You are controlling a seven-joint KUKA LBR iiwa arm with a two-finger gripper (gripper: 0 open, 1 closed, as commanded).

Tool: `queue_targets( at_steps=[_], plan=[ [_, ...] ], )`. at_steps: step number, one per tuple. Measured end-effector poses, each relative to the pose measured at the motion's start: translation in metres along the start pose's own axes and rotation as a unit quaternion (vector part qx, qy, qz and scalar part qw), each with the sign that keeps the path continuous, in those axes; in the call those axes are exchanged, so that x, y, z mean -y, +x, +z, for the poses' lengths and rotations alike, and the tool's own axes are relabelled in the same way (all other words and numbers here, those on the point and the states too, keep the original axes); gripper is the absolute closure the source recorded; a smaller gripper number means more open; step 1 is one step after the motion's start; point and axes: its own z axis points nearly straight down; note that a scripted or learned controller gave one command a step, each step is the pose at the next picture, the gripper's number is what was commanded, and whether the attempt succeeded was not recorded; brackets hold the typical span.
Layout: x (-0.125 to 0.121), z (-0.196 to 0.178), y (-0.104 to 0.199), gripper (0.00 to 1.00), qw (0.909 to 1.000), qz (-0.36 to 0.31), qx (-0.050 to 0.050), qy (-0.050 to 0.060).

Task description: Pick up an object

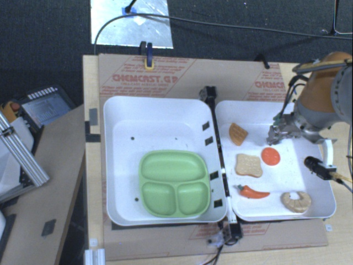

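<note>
Gripper (274,136) low over the right bin (314,173), near its far right corner, just above the orange disc (270,157). Finger spread hard to make out, perhaps nearly closed; cannot tell. Nothing seen between them. Toast slice (249,165), carrot (253,192) and bagel (296,201) toward the near edge. Green tray (174,182) in the left bin (118,148).

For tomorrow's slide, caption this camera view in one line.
Grey arm's gripper hovers above an orange disc in the right bin; a green divided tray sits in the left bin.
</note>
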Motion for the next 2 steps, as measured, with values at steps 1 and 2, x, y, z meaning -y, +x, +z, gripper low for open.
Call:
queue_targets(
  at_steps=[1,2],
  plan=[
    [-0.001,-0.045,-0.005,1.00,1.0000,0.001,0.000,0.000],
    [-0.004,-0.092,0.002,1.00,1.0000,-0.001,0.000,-0.001]
  ],
)
